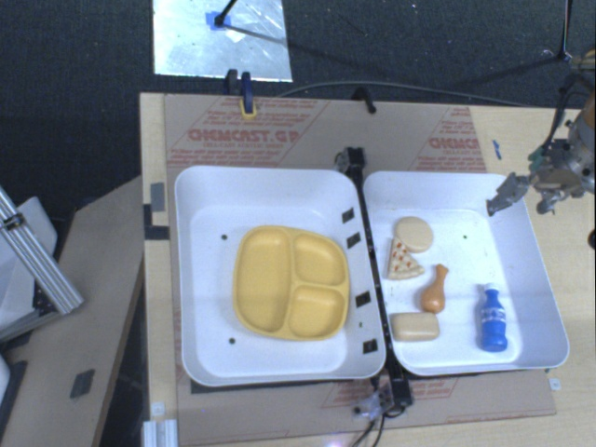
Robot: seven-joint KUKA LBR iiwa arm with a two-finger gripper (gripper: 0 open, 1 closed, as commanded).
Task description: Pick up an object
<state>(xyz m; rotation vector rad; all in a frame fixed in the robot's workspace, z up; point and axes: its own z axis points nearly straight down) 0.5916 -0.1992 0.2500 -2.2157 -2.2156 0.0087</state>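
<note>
We see a wooden bench [307, 124] with red printed lettering across its far part, carrying two shallow white plastic bins side by side.

The left bin [200, 250] holds a yellow divided plate [291, 282], smooth plastic with rounded corners and three compartments, lying flat near the bin's middle.

The right bin [531, 277] holds five small toy foods, grouped in its left half and near edge. The blue bottle [492, 318] lies near the bin's near right corner, its long axis running from far to near with the narrow cap end toward the far edge; it is glossy, with a white label band. The tan bread-like block [414, 326] sits by the near left corner, a rounded rectangle with its long axis left to right. The drumstick [434, 290] is just beyond it, brown and glossy, the fat end toward the near edge and the thin bone end pointing to the far edge, slightly tilted. The pizza slice [404, 261] is a speckled wedge close to the bin's left wall, its tip toward the far edge. The round beige cookie-like disc [413, 234] lies just beyond the slice, touching or nearly so.

The grey arm comes in from the right, its gripper [514, 194] hanging over the right bin's far right corner, well apart from all the toys. Its dark fingers [503, 196] point left and down toward the bin; they grasp nothing, and we cannot tell how far apart they stand.
</note>
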